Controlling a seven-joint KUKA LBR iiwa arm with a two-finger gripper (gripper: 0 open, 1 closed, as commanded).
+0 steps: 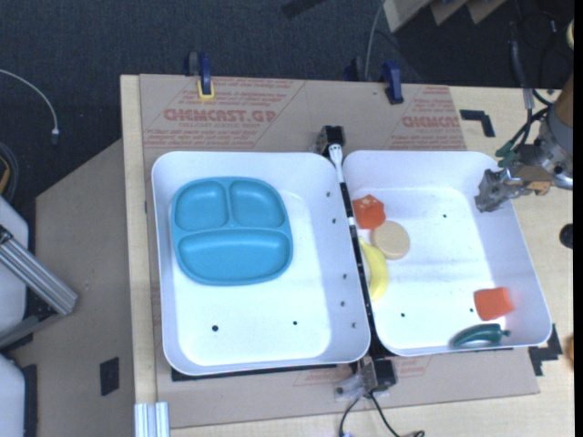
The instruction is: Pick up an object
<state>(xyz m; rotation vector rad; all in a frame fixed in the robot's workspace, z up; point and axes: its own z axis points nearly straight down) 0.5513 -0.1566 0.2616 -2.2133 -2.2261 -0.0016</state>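
The small dark metal pincer (493, 192) is seen at the right-hand rim of the right shallow white plastic bin (455, 176), near that bin's far right corner, above its floor. Whether the pincer is apart or together cannot be told, and nothing is seen held in it.

Within that bin, an orange block (493, 303) is found near the near right corner, with a dark green curved piece (479, 337) just beside it at the near rim. Against the left wall are grouped an orange-red chunk (369, 212), a round beige disc (392, 240) and a yellow banana-shaped toy (374, 271).

The orange block is judged light, stiff and unlikely to break; its flat opposite sides would be best taken.

In the left white bin (310, 308) a blue divided plastic plate (232, 230) is laid.
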